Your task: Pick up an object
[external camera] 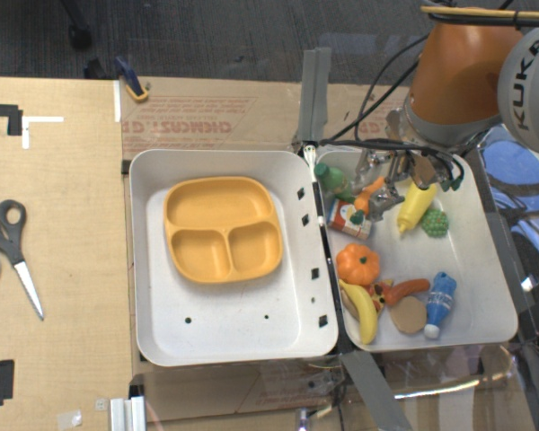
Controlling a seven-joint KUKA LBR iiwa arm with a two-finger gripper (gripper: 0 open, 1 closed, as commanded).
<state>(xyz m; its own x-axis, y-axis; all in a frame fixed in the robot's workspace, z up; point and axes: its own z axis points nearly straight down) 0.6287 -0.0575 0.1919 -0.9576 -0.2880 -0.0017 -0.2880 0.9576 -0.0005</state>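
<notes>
Objects for picking lie in the right bin (485, 241), under and around the gripper (386, 182). Gripper hangs low over the far part of that bin, below the orange wrist band (458, 61); whether anything sits between its fingers cannot be told, since cables and metal parts clutter the area, and the finger spacing is also unclear.

Relative to the gripper:
- Yellow mustard bottle (415, 205): just beside it on the arm's side, tilted.
- Green bumpy toy (436, 223): next to the bottle's lower end, a little further out.
- Small carton (350, 219) with red print: just beside the gripper, toward the bin divider.
- Dark green item (331, 178): near the divider, at the far corner; identity unclear.
- Orange pumpkin (357, 264): nearer the camera than the gripper, apart from it.
- Banana (363, 311), red sausage (406, 291), brown round piece (410, 316), blue bottle (438, 302): grouped at the near end of the bin, well apart from the gripper.

Left bin (153, 268) holds a yellow divided plate (223, 228), well apart from the gripper. Scissors (14, 250) lie on the bench far beyond that bin.
</notes>
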